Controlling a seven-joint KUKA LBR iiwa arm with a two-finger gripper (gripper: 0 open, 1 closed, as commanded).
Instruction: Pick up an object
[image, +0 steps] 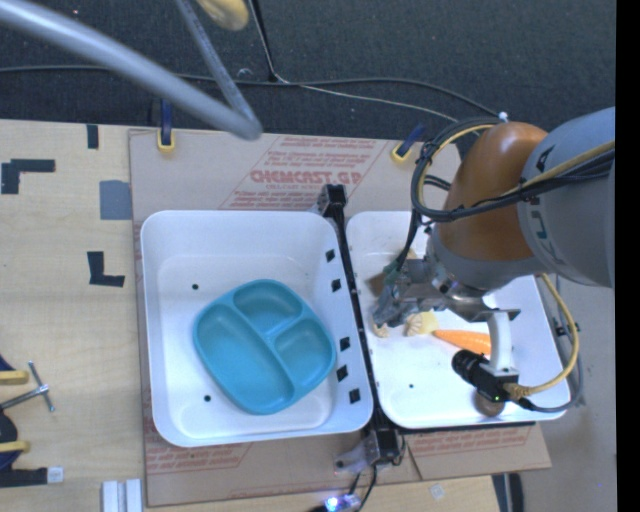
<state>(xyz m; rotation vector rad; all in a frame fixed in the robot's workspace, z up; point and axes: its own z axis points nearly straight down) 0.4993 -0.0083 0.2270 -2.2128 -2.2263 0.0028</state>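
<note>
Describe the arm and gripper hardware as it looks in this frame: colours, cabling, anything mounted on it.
The arm is grey with a rounded orange band above the wrist. Black cables loop beside the band, with a thin yellow one among them. The gripper is dark grey metal. A white bracket below the wrist carries a small black module, with a yellow cable curving around it.

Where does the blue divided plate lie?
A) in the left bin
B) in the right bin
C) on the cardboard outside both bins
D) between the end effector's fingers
A: the plate lies flat on the left bin's floor, apart from the end effector in the right bin.
</note>
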